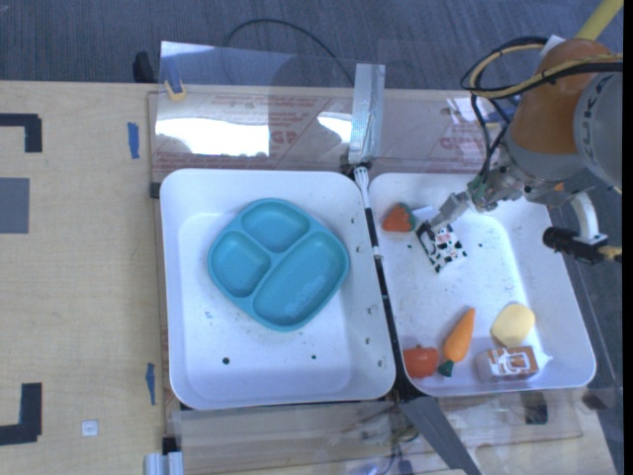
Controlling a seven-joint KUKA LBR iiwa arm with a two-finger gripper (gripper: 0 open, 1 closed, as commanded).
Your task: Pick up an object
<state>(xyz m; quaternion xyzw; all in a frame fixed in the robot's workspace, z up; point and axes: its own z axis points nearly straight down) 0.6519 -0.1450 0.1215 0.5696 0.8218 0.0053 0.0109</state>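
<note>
My gripper [433,234] reaches in from the upper right and sits low in the upper left part of the right bin [554,295]. It is right over, or touching, a small black-and-white patterned item [447,250]. An orange-red strawberry-like toy [397,219] lies just to the gripper's left, near the bin's wall. Toward the bin's front lie a carrot [458,334], a red tomato [421,361], a yellow lemon-like piece [513,323] and a small brown box [509,363].
The left bin [188,354] holds a blue divided plate [280,262]. A metal divider [367,127] and a clear panel stand behind the bins. Cables loop above the arm's orange band [559,97] at the upper right.
</note>
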